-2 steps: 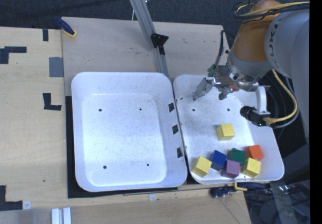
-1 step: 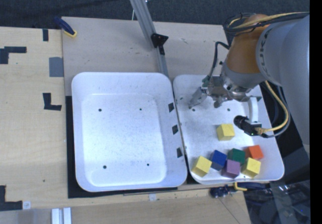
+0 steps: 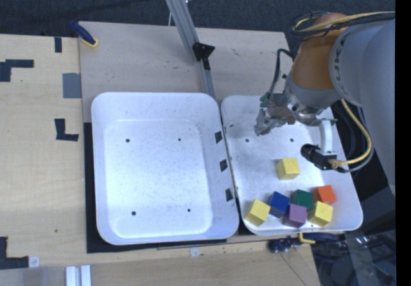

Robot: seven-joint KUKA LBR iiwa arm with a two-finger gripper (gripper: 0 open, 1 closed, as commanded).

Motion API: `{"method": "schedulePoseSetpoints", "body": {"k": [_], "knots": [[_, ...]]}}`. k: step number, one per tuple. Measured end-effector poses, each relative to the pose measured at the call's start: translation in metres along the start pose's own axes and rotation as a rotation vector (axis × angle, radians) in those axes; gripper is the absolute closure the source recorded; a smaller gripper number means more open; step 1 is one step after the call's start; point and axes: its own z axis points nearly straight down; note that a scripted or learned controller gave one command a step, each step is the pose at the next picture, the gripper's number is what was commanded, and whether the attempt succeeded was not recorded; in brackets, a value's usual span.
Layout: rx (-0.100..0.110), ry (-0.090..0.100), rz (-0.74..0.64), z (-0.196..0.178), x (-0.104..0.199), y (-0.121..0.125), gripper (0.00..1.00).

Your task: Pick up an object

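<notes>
The jaws hang over the far part of the right bin, and I cannot tell if they are open or shut (nothing shows between them). A yellow block lies alone nearer the middle of that bin. More blocks sit close together by its near edge: yellow, blue, purple, green, orange and another yellow one.

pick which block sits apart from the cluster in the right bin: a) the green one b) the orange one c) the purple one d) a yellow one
d: a yellow block sits alone near the middle of the right bin, while the orange block, green block and purple block crowd together near the front edge.
</notes>
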Motion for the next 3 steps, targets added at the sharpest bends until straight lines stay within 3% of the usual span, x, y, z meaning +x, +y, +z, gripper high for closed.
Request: {"method": "schedulePoseSetpoints", "body": {"k": [1, 2, 3], "knots": [[-0.007, -0.001, 0.001, -0.063, 0.002, 0.001, 1.00], [0.001, -0.001, 0.002, -0.050, 0.002, 0.001, 1.00], [-0.002, 0.002, -0.003, -0.055, 0.049, 0.004, 1.00]]}}
